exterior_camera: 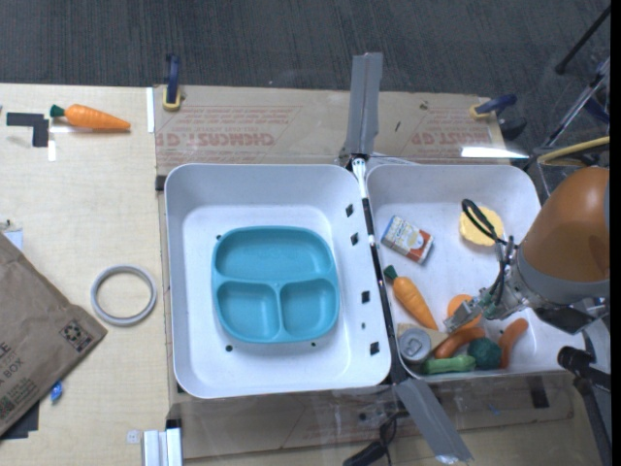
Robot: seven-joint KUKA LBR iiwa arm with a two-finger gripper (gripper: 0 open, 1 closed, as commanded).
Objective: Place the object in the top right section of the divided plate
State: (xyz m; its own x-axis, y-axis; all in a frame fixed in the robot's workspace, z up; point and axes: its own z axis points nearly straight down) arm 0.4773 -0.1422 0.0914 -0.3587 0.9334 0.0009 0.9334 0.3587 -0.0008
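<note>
A blue divided plate (276, 283) lies in the left bin (194, 260), with one wide section at the top and two smaller ones below. My gripper (473, 311) is low in the right bin (441, 197), among toy foods near its front. Right under the fingertips lie an orange carrot-like piece (464, 333) and a small orange item (458, 305). A carrot (411, 299) lies just to the left of the gripper. The view does not settle whether anything sits between the fingers.
Also in the right bin are a small snack box (407, 238), a yellow piece with a black loop (481, 224), a tin can (414, 345), green pieces (466, 360) and an orange-red piece (513, 335). On the bench at left lie a carrot (92, 117), a tape ring (123, 293) and a cardboard box (34, 343).
</note>
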